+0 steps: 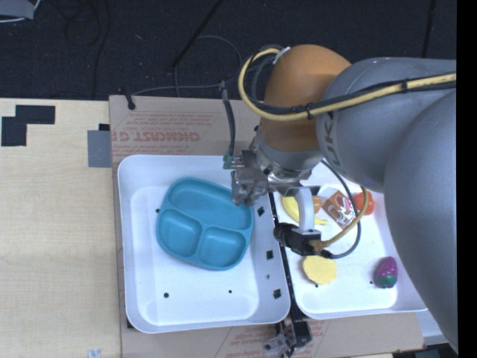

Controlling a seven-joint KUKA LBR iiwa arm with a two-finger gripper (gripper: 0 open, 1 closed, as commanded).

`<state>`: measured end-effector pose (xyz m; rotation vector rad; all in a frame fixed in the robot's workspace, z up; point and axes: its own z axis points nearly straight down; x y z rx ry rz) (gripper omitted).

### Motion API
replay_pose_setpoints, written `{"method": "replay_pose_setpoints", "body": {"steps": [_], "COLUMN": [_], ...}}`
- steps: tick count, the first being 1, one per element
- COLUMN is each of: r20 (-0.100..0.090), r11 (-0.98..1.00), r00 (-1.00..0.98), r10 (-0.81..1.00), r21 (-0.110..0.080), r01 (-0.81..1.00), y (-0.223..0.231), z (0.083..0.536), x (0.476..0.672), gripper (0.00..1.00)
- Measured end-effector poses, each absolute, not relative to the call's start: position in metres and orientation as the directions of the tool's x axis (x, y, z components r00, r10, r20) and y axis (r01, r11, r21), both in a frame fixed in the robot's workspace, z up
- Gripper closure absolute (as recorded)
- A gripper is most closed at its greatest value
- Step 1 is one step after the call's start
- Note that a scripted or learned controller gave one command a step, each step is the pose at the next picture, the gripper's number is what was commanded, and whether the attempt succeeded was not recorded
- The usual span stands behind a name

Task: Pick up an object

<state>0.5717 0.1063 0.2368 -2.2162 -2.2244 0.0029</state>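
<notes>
A blue divided plate [203, 224] lies tilted in the left bin [138, 274]. My gripper [244, 191] hangs at the plate's upper right rim, close to the wall between the bins, with the orange wrist band above it. In the right bin [358, 300] lie a yellow round piece [320, 269], a purple and green thing [385, 272], a white and red packet with an orange piece [344, 207] and a yellow bit [291, 207] partly hidden by the gripper's bracket.
The big grey arm covers the right bin's upper right part. Brown cardboard [171, 129] lies under the bins, on a pale wooden bench [52, 230] stretching to the left.
</notes>
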Motion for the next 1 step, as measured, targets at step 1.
{"method": "replay_pose_setpoints", "body": {"steps": [1], "r20": [-0.001], "r11": [0.002], "r00": [-0.002], "r10": [1.0], "r21": [-0.004], "r01": [1.0], "y": [0.1048], "z": [0.2363], "x": [0.5712], "gripper": [0.0]}}
